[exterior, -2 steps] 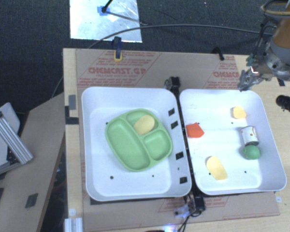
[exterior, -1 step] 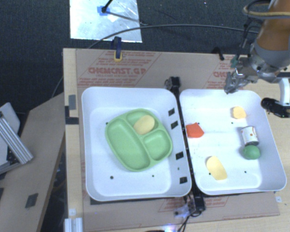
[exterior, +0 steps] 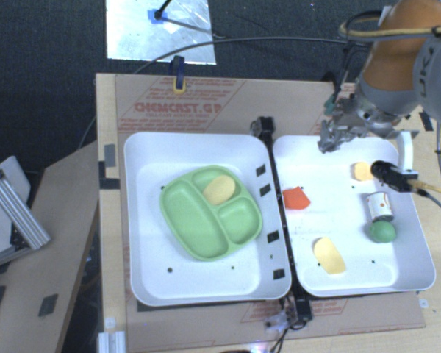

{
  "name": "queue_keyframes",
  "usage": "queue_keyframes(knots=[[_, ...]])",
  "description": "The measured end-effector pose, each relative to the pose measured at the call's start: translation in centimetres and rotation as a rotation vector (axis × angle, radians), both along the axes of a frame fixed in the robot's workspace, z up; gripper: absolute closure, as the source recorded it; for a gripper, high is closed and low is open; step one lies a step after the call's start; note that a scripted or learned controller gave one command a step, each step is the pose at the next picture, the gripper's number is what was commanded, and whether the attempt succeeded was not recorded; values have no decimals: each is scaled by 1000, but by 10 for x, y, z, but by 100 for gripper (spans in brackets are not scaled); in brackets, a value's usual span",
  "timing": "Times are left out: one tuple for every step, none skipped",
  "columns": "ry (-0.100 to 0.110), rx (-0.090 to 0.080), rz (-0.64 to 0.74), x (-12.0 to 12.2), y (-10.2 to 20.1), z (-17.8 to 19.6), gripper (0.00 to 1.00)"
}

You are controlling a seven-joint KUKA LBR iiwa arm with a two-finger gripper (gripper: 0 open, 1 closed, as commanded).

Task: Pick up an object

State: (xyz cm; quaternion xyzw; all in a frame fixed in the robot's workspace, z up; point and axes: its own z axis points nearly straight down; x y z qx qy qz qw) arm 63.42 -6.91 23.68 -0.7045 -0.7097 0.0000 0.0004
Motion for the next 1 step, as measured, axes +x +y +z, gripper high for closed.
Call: queue_keyframes(knots=[[0,1,2,-16,53,8,100]])
